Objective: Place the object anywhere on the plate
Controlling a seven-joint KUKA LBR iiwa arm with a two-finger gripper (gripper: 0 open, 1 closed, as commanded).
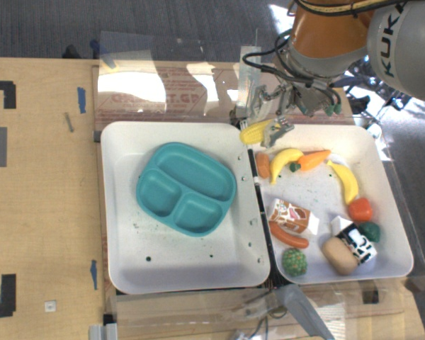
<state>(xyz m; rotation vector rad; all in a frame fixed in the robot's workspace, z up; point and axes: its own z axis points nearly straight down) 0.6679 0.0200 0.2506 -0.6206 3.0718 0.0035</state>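
Note:
A teal plate (186, 188) with three compartments lies in the middle of the left bin (127, 261). My gripper (272, 129) hangs over the far left corner of the right bin (393, 261), close to the divider between the bins. It is shut on a small yellow corn cob (253, 133), which sticks out to the left of the fingers, above the bin rim. The plate is to the left of the gripper and nearer the front.
The right bin holds several toy foods: a banana (285, 161), a carrot (313, 159), a second banana (346, 181), a red pepper (360, 208), a carton (290, 217), a sausage (289, 238) and a green ball (294, 262). Bare bin floor surrounds the plate.

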